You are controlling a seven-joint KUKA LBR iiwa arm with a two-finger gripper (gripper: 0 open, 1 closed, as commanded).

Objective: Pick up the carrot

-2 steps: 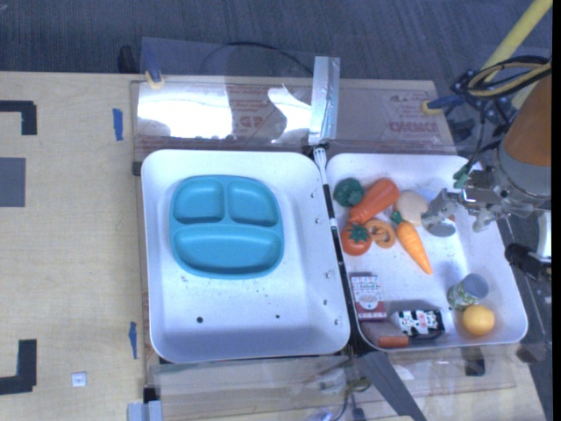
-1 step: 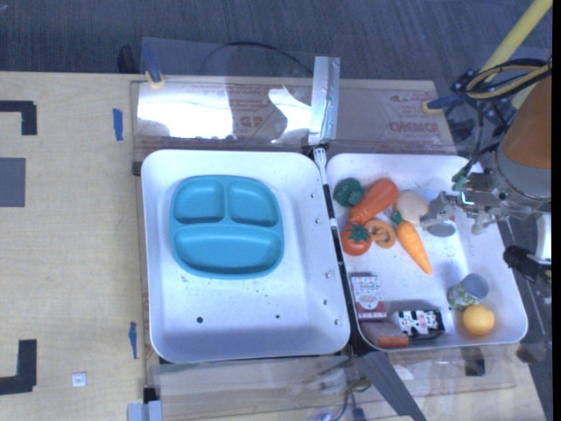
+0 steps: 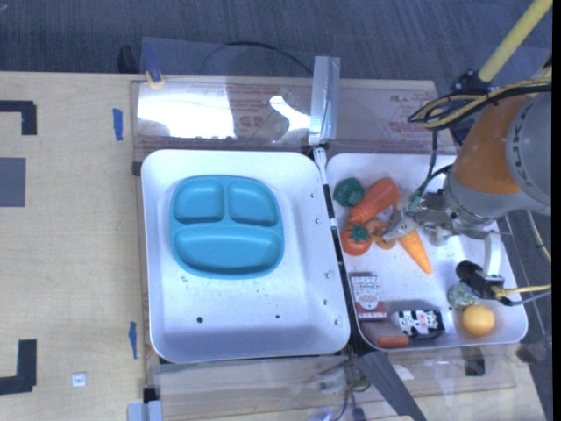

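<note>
Orange target: the carrot [image 3: 375,198] lies in the right bin [image 3: 513,327], up near its far left corner, slanting from upper right to lower left, its lower end beside a green leafy piece [image 3: 348,190].
Look-alikes: a round tomato-like piece [image 3: 356,238] sits just below the carrot, and a smaller orange cone [image 3: 415,250] lies just under the claw; either could be taken by mistake.
Claw: the gripper [image 3: 401,225] is low in the right bin, just right of the carrot's lower half; whether it is wide or narrow I cannot tell, and nothing visibly sits in it.
Arm: the grey arm with its orange band [image 3: 486,160] comes in from the right, over the bin's far edge.
Step in hand: judged as closing in on the carrot, not yet a grasp.
How to do it well: centre over the carrot's thick middle, turn the claw so it closes across the short width and not along the length, and come down clear of the tomato-like piece and the cone.
Risk: the pieces are crowded, so a near miss would likely nudge the carrot or pinch a neighbour.
Left bin [image 3: 166,323]: holds a blue divided plate [image 3: 228,224], well apart from the work.
</note>
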